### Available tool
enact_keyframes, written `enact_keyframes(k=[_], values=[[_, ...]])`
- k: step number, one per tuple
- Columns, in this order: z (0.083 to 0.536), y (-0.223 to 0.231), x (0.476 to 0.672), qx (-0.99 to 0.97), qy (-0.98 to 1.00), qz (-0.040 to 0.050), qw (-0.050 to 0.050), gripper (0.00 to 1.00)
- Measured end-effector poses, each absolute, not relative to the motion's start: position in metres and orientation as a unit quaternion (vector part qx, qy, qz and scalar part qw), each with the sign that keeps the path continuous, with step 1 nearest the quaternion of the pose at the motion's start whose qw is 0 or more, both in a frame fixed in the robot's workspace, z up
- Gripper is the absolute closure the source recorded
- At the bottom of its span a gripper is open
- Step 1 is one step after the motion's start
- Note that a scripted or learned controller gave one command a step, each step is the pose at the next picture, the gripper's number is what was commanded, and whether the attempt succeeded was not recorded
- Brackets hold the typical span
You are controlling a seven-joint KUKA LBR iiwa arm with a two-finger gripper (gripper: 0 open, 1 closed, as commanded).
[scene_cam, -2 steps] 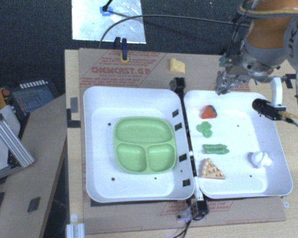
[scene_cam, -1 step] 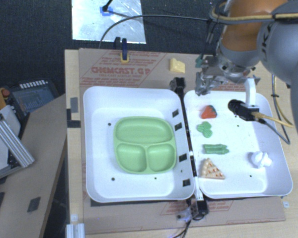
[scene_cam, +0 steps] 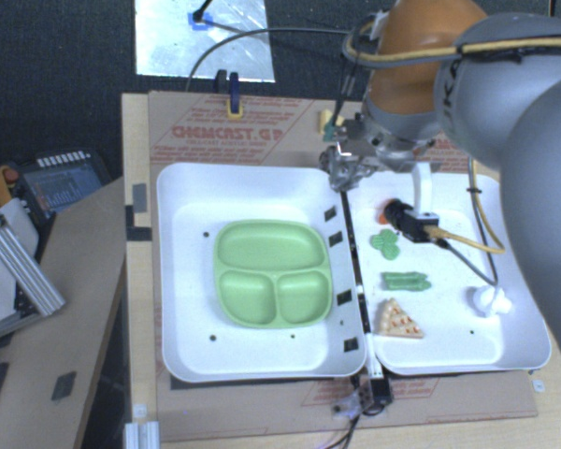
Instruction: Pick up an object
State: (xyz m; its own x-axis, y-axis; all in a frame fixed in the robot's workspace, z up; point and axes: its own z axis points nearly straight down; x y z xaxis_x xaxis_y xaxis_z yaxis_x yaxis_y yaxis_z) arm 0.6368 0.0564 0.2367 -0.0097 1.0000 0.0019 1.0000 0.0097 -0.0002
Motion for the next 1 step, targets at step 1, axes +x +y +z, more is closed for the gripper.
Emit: enact_keyframes(k=[1], values=[[0.2269,0.1021,0.6261,-0.704,-0.710,-0.0006,0.001,1.00]])
